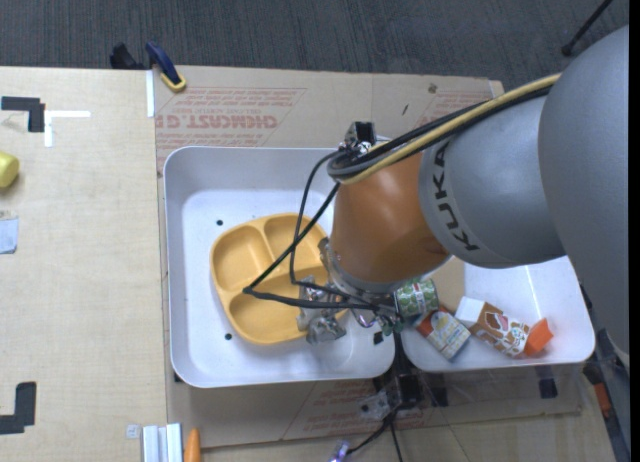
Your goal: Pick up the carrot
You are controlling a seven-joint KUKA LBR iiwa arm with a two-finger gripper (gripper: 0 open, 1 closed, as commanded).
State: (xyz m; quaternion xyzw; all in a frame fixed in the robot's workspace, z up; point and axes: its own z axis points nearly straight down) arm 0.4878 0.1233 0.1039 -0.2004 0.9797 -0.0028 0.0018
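Where arm (500, 180) reads KUKA | cardboard (230, 120) print mirrored, unreadable

The left bin (190, 250) has bare floor along its far and left walls; a yellow divided plate (255, 285) takes its middle. The right bin's (560, 290) near edge is crowded by a can (418, 298) and cartons (497, 328), possibly touching.

Glossy white plastic bin (190, 280), matt yellow plastic tray (250, 280), brown cardboard (300, 110), smooth grey arm casing (560, 180).
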